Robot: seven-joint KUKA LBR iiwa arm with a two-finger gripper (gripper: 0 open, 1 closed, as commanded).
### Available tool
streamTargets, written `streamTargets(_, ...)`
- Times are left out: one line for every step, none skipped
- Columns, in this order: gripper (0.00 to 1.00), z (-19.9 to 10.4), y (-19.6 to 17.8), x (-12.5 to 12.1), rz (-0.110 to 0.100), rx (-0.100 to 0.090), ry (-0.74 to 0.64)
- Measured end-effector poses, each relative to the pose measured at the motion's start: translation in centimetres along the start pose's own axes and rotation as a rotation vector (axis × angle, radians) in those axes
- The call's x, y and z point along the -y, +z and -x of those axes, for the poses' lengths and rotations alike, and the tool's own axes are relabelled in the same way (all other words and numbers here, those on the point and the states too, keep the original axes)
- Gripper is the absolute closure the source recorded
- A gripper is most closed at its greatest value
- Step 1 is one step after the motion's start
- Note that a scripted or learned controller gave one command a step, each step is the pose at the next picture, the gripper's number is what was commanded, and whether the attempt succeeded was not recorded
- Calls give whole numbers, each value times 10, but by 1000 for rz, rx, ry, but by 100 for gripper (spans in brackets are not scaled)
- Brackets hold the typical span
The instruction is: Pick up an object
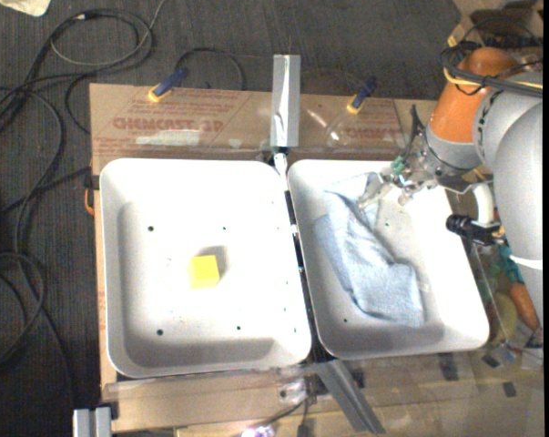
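Observation:
A pale blue cloth (pixel 376 273) lies crumpled in the right bin (pixel 456 285), running from its far left part down to its near middle. My gripper (pixel 389 188) hangs low over the far part of that bin, right at the cloth's upper end, which rises toward it. Whether it touches the cloth cannot be told. A small yellow block (pixel 205 270) rests near the middle of the left bin (pixel 137 198), far from the gripper.
A grey metal post (pixel 285 98) stands behind the gap between the bins. Cardboard (pixel 192 121) with clamps lies behind them, and loose cables run over the dark floor at the left.

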State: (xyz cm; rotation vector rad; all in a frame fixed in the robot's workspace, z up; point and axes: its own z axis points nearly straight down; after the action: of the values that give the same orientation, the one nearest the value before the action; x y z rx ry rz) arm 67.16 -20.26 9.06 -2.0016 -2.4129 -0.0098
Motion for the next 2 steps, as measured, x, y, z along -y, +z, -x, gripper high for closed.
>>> streamTargets(0, -28, -2, 48, 12, 18, -183)
streamTargets(100, -30, -12, 46, 15, 13, -183)
